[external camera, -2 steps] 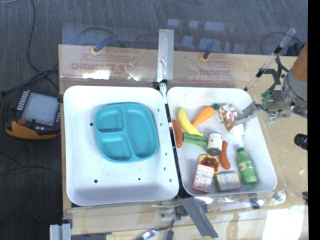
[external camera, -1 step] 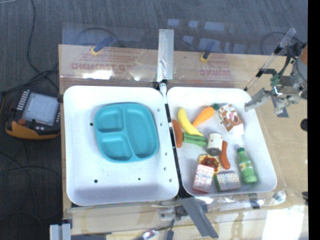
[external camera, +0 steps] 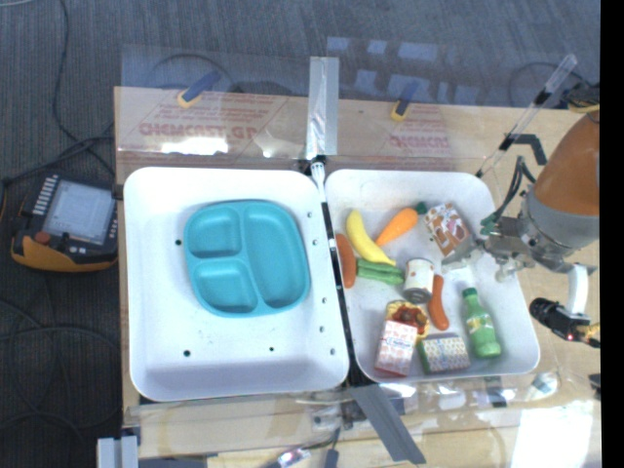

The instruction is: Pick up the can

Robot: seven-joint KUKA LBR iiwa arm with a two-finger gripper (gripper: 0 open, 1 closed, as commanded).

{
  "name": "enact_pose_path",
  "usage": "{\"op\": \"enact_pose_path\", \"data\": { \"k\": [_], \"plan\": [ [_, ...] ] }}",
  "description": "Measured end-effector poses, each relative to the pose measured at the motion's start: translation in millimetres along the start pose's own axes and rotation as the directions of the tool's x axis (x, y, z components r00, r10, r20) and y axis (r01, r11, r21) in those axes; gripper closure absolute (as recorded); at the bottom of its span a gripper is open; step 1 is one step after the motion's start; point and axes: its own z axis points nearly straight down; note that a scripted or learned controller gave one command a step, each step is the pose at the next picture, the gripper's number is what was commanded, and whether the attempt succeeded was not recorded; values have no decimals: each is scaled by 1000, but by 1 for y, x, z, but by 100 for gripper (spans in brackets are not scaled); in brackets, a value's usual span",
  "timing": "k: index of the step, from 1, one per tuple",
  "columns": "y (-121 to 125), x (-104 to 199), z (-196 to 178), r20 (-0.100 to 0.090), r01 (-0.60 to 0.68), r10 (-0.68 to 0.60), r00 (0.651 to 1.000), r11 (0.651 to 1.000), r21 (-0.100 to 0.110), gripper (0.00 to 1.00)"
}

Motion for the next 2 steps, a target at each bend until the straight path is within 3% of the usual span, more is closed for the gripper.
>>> {"op": "enact_pose_path", "data": {
  "k": [1,2],
  "plan": [
    [94,8,-12,3,-44,44,999,999,-2,0],
    [32,12,58,-8,-42,42,999,999,-6,0]
  ]
}}
